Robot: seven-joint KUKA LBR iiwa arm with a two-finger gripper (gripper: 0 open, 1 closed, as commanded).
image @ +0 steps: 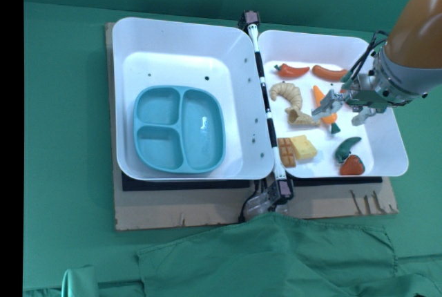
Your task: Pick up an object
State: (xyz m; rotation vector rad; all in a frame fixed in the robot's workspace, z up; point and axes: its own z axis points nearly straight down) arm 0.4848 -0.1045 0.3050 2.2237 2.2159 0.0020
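No writing can be read on anything. A green cloth (69,150) covers the bench, with brown cardboard (179,216) under two white bins. The left bin (173,36) holds a blue plate (179,128). The claw (343,108) hangs spread over the right bin (390,150), pinching nothing, just above the carrot (320,97) near the bin's middle.

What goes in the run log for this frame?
stage: reaching | gripper: above carrot, right bin | held: nothing seen | plate: left bin
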